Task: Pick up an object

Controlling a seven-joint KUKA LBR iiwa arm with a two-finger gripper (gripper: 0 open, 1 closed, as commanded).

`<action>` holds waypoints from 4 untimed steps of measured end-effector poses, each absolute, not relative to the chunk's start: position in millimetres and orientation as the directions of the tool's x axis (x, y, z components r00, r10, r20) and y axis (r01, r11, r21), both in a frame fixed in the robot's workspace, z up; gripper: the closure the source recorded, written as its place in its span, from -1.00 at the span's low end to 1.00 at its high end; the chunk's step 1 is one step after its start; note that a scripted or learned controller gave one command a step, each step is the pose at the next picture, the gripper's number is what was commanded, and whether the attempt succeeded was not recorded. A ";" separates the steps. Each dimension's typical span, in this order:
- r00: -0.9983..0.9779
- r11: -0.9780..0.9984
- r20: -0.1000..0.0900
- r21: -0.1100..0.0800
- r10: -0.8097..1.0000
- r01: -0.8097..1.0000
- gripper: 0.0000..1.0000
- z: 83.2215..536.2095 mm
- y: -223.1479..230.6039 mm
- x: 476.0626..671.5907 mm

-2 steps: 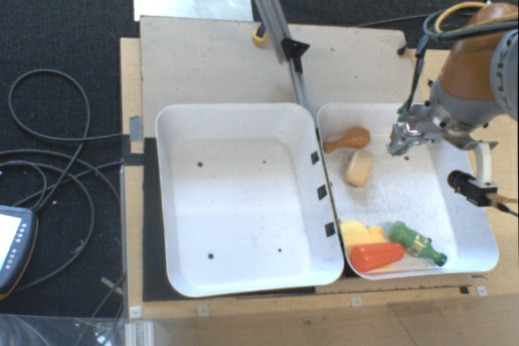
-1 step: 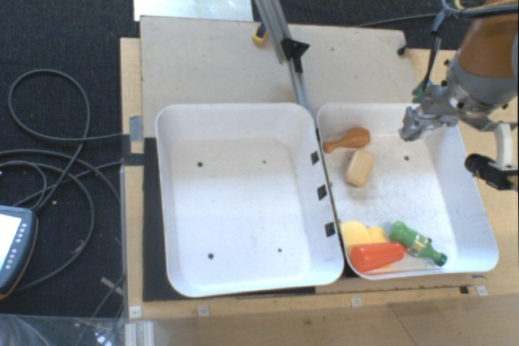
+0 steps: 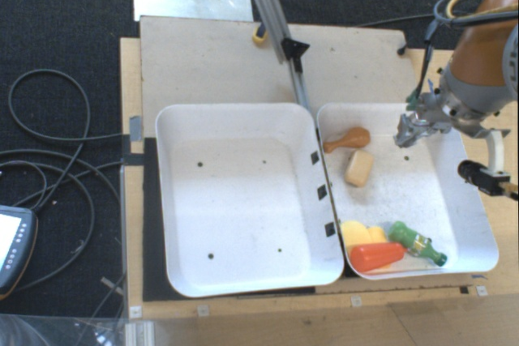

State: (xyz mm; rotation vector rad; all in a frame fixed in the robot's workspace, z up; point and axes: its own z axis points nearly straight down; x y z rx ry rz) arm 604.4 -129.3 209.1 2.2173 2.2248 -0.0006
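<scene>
Jaws (image 3: 405,134) over right bin (image 3: 454,174) far rim (bare floor below).

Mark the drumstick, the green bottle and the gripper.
drumstick (image 3: 348,140), camera view, on its thick meaty end.
green bottle (image 3: 417,243), camera view, mid-body.
gripper (image 3: 405,135), camera view, at its tip over the right bin.

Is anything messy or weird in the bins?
Nothing looks broken or spilled. All the toys sit in the right bin: a drumstick and a tan block in the middle, and a yellow piece, orange carrot and green bottle crowded into its near corner.
</scene>
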 end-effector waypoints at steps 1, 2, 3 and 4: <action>-0.010 0.010 0.002 0.002 1.000 1.000 1.00 219.5 -75.6 604.2; -0.010 0.010 0.002 0.002 1.000 1.000 1.00 229.9 -23.8 600.2; -0.009 0.009 0.002 -0.001 1.000 1.000 1.00 222.3 20.7 585.9; -0.011 0.011 0.004 0.000 1.000 1.000 1.00 227.9 81.4 565.2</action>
